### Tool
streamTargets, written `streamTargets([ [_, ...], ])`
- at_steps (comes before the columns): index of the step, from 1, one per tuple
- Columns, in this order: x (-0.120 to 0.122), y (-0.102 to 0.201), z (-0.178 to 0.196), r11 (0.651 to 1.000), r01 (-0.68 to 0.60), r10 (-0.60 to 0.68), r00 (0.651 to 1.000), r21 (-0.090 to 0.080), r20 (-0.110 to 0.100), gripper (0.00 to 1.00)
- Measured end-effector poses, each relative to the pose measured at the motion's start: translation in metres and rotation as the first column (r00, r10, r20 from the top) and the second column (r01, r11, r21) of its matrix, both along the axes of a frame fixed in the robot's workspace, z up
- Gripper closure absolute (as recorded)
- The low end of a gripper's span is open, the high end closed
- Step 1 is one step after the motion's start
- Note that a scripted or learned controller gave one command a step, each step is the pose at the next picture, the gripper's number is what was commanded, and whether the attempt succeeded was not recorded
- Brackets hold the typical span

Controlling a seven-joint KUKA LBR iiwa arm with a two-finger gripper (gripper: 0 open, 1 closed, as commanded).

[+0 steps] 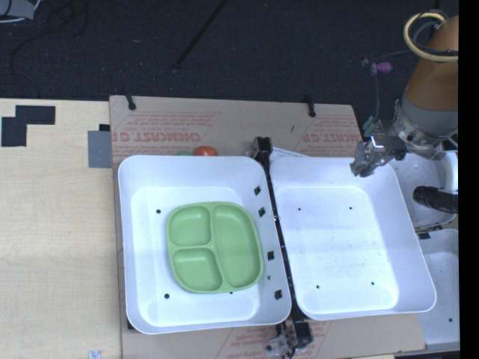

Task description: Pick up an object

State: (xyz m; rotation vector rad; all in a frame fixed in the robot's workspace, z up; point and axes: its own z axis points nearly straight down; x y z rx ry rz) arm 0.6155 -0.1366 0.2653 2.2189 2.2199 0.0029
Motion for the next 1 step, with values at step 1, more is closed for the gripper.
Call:
streamTargets([
  [1,-0.0144,0.044,-0.0024,1.0,-0.002,0.002,1.0,0.002,-0.008,1.0],
])
